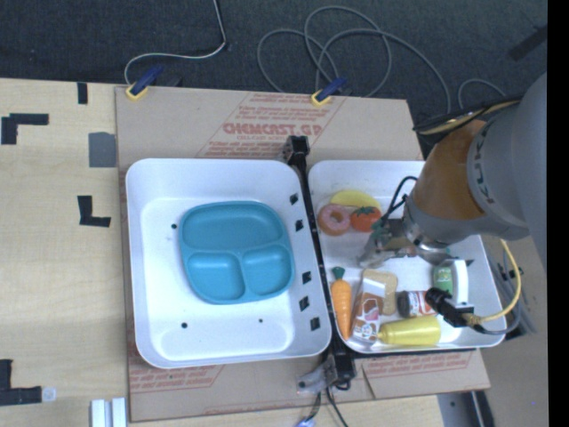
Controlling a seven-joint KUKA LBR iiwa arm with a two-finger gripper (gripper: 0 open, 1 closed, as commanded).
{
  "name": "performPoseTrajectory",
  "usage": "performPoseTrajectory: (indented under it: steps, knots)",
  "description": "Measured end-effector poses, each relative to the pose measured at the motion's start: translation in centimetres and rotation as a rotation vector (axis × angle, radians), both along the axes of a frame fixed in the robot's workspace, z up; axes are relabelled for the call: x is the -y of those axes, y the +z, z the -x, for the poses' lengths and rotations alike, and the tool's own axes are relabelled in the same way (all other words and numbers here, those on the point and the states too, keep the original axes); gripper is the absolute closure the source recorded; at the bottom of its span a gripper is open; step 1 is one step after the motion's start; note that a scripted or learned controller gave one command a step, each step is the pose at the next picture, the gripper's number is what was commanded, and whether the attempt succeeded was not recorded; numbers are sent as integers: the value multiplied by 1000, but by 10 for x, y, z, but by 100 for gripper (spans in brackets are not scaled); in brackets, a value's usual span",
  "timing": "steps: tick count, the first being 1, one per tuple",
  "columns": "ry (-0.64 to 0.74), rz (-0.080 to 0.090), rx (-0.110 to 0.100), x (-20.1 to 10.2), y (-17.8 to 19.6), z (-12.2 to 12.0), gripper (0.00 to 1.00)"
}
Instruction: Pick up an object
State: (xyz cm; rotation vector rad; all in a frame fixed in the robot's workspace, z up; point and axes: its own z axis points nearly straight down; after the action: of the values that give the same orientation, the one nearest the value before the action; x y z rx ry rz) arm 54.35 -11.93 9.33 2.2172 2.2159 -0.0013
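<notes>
The right bin (404, 169) holds small toy foods: a pink donut (335, 219), a yellow banana (354, 199), a red tomato (365, 218), an orange carrot (340, 299), a tan bread slice (377, 285), a yellow mustard bottle (410, 332), a red-and-white packet (365, 315), a dark can (411, 303) and a green-and-white item (444, 278). My gripper (384, 245) hangs low over the bin's middle, just right of the donut and above the bread slice. The wrist hides what lies under it.
The left bin (151, 238) holds a blue divided plate (236, 250). Both bins rest on a cardboard sheet (258, 127). Cables (347, 43) loop behind the bins. The arm's orange band (449, 181) looms over the right bin's far right corner.
</notes>
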Motion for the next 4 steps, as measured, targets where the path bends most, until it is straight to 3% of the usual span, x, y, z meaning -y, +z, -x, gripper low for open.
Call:
performPoseTrajectory:
  steps: [1,2,3,4]
  knots:
    - [0,0,0,0,0,0,0]
    - [2,-3,-2,-23,-8,-52,0]
    - [2,-4,-10,-19,-9,-89,0]
    - [2,0,-7,-18,-1,-89,100]
